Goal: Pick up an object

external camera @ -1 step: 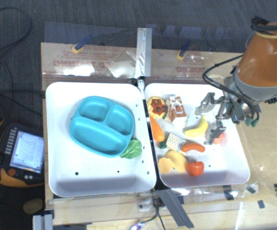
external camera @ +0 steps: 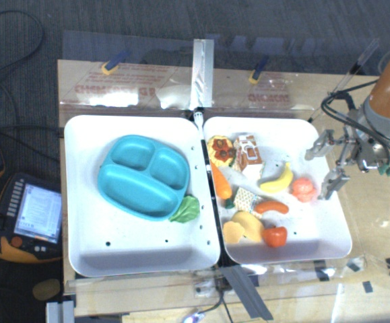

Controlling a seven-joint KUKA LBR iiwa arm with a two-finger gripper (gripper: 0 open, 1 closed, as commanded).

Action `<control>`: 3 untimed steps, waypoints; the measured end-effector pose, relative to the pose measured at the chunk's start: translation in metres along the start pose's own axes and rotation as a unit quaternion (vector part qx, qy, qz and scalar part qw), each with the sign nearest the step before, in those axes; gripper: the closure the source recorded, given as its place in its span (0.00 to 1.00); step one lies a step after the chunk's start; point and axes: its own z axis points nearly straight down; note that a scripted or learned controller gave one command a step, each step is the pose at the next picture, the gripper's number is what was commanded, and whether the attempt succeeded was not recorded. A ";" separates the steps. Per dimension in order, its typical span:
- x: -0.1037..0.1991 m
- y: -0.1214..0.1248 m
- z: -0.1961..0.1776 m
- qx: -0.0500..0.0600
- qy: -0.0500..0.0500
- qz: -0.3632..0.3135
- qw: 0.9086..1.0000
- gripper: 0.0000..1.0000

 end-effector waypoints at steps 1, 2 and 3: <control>-0.053 -0.008 -0.104 0.000 -0.001 0.079 0.997 0.00; -0.023 -0.005 0.037 -0.001 0.001 0.124 0.992 0.00; -0.009 -0.011 0.142 0.000 0.000 0.195 0.981 0.00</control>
